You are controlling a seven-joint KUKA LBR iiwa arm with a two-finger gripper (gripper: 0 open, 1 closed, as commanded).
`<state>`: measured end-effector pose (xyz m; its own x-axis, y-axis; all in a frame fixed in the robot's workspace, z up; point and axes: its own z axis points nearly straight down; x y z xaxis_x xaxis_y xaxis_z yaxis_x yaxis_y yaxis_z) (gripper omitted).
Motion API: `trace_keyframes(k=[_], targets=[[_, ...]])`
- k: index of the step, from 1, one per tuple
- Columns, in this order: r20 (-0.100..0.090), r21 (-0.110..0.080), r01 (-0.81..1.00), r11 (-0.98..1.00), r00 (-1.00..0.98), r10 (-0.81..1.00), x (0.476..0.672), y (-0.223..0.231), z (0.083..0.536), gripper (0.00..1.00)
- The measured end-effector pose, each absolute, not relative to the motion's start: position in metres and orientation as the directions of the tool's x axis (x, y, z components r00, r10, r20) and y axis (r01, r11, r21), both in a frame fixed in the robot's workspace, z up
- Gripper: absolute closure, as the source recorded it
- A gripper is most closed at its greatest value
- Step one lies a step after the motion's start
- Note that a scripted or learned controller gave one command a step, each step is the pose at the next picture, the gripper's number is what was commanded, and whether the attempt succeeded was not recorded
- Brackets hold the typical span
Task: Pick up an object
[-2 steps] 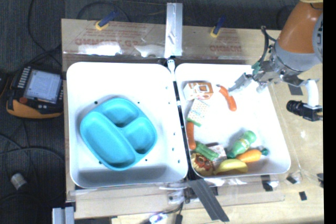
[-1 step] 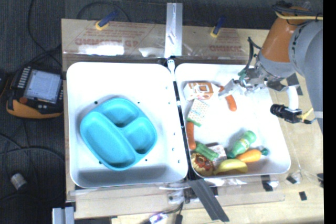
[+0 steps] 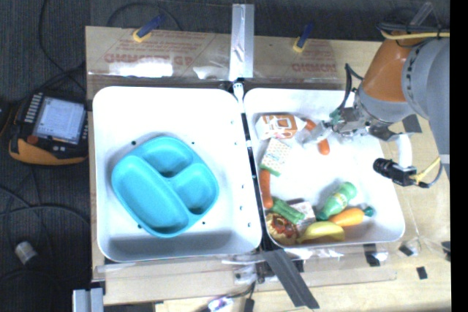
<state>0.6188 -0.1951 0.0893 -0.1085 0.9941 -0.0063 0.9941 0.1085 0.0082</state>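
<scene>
Smooth yellow banana (image 3: 322, 231) beside glossy green bottle (image 3: 337, 198), right bin (image 3: 387, 226).

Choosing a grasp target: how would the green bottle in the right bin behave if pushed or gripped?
The green bottle lies on its side and looks rounded, so it would probably roll. It looks like smooth plastic, likely light and slippery. It seems to touch the orange toy, which may move with it.

Overhead, slanted — both bins (image 3: 102, 157).
</scene>
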Motion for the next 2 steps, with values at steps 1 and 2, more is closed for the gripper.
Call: trace_keyframes(k=[1,2], targets=[[-0.005,0.012,0.994,0.109,-0.109,0.994,0.62,-0.194,0.1,1.0],[-0.002,0.0,0.986,0.164,-0.164,0.986,0.65,-0.173,0.209,1.0]])
